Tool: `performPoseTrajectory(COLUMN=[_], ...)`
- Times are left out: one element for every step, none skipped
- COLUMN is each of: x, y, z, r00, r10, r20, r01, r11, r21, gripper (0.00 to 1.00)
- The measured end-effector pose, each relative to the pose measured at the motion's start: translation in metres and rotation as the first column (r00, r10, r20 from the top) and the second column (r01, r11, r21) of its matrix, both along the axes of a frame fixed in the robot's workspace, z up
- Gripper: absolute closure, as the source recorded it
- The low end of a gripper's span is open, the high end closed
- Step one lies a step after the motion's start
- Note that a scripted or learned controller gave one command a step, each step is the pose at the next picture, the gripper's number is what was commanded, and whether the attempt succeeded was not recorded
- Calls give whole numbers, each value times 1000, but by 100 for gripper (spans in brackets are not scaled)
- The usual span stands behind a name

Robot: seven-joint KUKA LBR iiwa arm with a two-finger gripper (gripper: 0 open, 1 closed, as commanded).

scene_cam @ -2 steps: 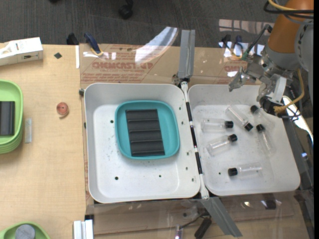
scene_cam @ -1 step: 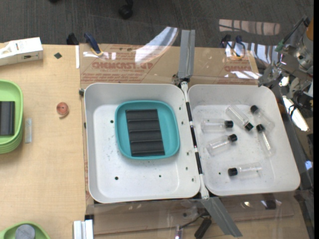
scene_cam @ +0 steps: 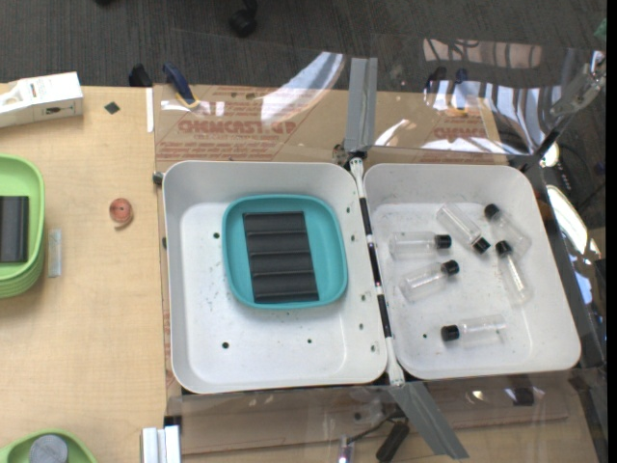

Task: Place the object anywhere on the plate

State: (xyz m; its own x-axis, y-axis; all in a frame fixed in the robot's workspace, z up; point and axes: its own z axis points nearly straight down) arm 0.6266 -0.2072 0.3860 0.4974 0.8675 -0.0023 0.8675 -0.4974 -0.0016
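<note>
- In the left bin (scene_cam: 193,345) lies a teal plate (scene_cam: 330,258), and a black ribbed block (scene_cam: 281,255) rests on it.
- Right of the plate, in the right bin (scene_cam: 540,345), lie five clear vials with black caps (scene_cam: 430,277), scattered and apart.
- Behind the plate, a clear sheet (scene_cam: 251,128) carries red writing, partly readable as "CHEMCAST".
- Far left of the plate, on the counter (scene_cam: 87,355), stands a green dish (scene_cam: 29,186) holding a dark block (scene_cam: 13,229).

One fixed overhead camera looks down slantwise on both bins (scene_cam: 371,258).
</note>
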Motion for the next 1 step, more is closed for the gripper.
performPoseTrajectory(x=[33], y=[0], z=[47], r00=[995], r10=[-96], r20=[-1], r01=[96], r11=[995], r21=[0], gripper=[0])
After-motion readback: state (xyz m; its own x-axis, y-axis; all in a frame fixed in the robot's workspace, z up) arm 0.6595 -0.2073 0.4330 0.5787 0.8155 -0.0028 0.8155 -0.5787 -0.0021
